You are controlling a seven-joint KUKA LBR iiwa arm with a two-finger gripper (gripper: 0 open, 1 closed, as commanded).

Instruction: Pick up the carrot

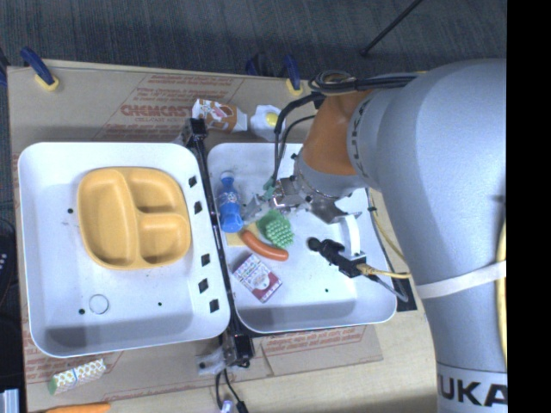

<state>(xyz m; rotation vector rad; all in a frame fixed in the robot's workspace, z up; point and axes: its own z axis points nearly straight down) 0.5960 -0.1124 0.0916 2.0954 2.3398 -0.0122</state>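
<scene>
Your fingers [277, 203]: I cannot tell their state; carrot [265, 245] lies just below them, beside green brush [278, 228].

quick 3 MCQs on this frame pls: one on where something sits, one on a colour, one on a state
1. Which bin holds the carrot?
A. the left bin
B. the right bin
C. neither, it lies on the bench

2. What colour is the divided tray?
A. yellow
B. blue
C. red

3. How does the blue bottle rest?
A. upright
B. lying on its side
C. hanging from the arm

Answers:
1 B, it lies on the right bin floor, next to the green brush.
2 A, the tray in the left bin is plain yellow.
3 B, its length runs flat along the bin floor.
</scene>
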